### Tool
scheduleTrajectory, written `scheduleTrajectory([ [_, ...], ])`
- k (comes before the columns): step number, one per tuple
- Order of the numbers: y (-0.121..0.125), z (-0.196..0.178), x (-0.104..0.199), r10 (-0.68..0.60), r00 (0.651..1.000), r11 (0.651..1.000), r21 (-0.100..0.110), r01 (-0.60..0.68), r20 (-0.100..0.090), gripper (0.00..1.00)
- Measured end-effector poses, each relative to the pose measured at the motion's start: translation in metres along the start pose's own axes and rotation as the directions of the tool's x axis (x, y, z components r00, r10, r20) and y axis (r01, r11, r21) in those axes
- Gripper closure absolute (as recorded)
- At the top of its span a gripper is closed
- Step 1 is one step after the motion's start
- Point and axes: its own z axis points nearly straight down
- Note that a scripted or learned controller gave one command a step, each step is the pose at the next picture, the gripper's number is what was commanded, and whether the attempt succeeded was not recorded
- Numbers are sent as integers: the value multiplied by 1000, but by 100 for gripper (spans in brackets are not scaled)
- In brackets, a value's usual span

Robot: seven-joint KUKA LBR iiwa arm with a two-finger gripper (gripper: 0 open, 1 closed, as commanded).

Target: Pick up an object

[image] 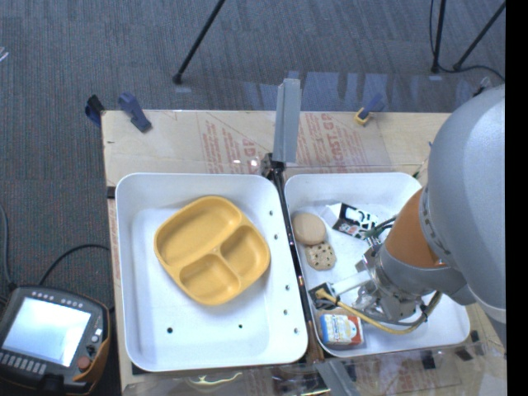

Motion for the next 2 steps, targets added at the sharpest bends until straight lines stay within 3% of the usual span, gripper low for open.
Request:
scheduleTrajectory([
  [1, 75, 0, -14, -17, 1000, 1000, -3, 17, 1, 100],
  [2, 2, 0, -3, -12, 1000, 1000, 0, 12, 0, 100],
])
